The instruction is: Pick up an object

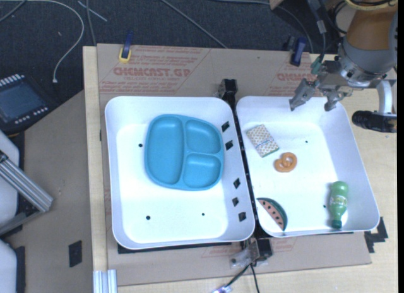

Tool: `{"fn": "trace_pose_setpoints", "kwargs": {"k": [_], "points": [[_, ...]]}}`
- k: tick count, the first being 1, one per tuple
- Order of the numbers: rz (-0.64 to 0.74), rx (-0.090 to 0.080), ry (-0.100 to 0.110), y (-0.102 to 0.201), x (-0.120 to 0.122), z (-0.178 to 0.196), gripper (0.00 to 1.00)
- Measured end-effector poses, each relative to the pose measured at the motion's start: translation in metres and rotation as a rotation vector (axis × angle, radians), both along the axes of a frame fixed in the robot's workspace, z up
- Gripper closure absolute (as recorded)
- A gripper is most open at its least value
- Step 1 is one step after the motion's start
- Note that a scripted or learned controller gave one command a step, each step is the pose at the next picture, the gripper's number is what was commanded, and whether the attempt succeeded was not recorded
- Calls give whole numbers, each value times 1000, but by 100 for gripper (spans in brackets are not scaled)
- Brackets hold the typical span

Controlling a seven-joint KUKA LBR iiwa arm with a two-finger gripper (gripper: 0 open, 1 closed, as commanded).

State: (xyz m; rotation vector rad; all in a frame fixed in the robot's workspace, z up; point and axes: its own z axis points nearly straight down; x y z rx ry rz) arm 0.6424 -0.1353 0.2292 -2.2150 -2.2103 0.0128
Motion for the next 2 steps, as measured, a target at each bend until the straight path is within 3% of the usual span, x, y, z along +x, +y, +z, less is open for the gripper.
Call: {"fn": "trace_pose_setpoints", "kwargs": {"k": [1,2], "points": [[3,-2,-14,0,3,8,0],[1,-2,-8,-8,-4,-44,0]]}}
